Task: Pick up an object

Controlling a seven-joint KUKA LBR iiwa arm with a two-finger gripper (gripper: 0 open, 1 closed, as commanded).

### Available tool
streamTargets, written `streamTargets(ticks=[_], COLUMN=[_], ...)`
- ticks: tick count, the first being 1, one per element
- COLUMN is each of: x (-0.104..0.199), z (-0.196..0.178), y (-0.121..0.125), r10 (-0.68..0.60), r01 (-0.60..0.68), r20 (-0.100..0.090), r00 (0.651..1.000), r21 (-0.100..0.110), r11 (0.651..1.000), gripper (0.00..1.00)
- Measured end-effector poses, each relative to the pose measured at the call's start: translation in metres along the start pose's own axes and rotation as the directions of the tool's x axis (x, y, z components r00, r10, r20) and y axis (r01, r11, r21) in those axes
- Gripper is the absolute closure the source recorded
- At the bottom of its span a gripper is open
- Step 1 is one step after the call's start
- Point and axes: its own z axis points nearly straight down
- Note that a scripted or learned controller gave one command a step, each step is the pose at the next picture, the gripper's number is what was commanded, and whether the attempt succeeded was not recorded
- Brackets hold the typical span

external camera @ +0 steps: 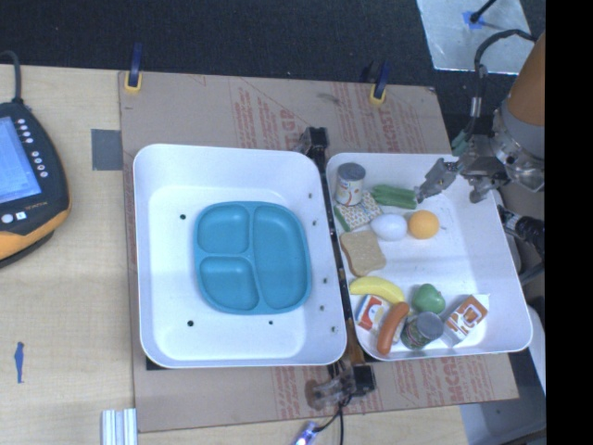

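Note:
My gripper (452, 191) hovers over the far right part of the right bin (491, 248), fingers spread open with nothing between them. One fingertip (426, 191) hangs just above the orange ball (423, 224) and beside a green vegetable (394, 196). Also in this bin lie a white egg (389, 226), a small tin can (350, 182), a slice of bread (362, 251), a banana (377, 288), a green pepper (428, 298), a sausage (393, 327), a second can (424, 330) and a small carton (466, 318).
The left bin (157, 248) holds a blue divided plate (252, 255). A teach pendant (23, 184) lies at the bench's left edge. Two clamps (134, 77) (378, 89) pin the cardboard at the back.

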Motion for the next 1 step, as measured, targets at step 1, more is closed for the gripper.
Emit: streamTargets(ticks=[1], x=[-0.0304], z=[0.1053], y=[0.0282], r10=[0.001], r01=[-0.001], r20=[0.002], r00=[1.0], r21=[0.002], r11=[1.0], gripper=[0.0])
